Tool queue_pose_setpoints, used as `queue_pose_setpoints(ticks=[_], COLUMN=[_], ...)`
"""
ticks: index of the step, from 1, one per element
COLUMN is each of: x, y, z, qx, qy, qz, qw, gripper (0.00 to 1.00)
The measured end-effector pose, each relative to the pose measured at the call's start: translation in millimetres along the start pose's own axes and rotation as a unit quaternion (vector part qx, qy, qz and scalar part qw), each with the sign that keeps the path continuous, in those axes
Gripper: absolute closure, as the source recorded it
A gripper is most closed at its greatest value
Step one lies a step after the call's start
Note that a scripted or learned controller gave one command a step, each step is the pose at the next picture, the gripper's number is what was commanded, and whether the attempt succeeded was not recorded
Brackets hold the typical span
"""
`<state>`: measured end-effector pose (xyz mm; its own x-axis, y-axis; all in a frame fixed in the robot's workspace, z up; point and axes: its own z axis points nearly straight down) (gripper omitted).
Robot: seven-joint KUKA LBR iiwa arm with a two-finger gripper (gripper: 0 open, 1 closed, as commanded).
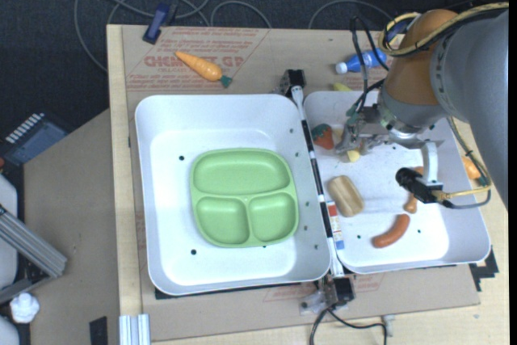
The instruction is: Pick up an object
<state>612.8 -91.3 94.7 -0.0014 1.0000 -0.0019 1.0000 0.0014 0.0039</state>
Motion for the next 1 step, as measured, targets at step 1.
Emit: queue_pose_setpoints(ticks=[1], x=[75.3], y=[-54.9], z=[-90.6], qx=[0.002], qy=[0.001], qz=[0.000], qw=[1.0000], gripper=[1.00])
